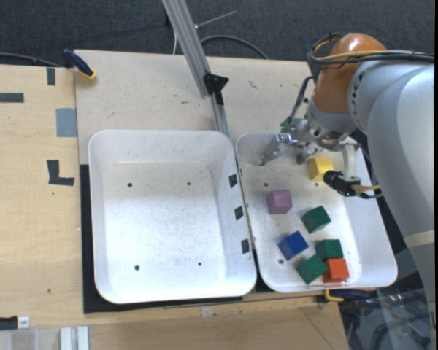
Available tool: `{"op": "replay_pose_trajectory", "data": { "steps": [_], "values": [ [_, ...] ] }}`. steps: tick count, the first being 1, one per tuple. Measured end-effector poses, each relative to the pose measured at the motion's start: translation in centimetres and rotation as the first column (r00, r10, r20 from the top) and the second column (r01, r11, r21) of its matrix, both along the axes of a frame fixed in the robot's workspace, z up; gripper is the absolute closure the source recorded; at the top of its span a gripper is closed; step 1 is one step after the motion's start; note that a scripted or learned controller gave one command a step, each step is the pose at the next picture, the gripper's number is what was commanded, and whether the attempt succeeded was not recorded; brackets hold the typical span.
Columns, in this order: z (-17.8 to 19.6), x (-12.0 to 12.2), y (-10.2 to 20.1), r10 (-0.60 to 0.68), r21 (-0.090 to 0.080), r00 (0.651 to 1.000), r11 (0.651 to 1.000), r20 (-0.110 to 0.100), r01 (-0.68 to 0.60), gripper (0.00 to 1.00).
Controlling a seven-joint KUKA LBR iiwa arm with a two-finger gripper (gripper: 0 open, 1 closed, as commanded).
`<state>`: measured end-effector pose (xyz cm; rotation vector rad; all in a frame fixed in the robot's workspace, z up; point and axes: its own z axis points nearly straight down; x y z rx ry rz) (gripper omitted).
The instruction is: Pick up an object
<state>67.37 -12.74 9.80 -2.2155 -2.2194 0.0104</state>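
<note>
Camera view from above: gripper (298,141) over right bin's (374,233) far end — finger state unreadable, grasp unclear — beside yellow block (320,168); no legible writing.

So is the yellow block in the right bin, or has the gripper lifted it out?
In. The yellow block lies at the right bin's far end, beside the gripper, not between its fingers.

You can't really make out the gripper (277,150) – it's small and smeary up at the far end of the right bin (372,268). The arm (401,122) runs off the right edge and covers that bin's far right corner – the yellow block (320,168) is partly tucked under it.
</note>
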Motion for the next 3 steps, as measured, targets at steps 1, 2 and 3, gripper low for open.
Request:
{"op": "replay_pose_trajectory", "data": {
  "steps": [1,2,3],
  "values": [
    [1.2,0.1,0.1,0.002,-0.001,1.0,1.0,0.003,-0.002,1.0],
    [5.6,0.1,-0.2,-0.001,0.0,1.0,1.0,0.012,0.001,1.0],
    [11.7,-0.3,0.3,0.0,0.0,1.0,1.0,0.015,0.0,1.0]
  ]
}}
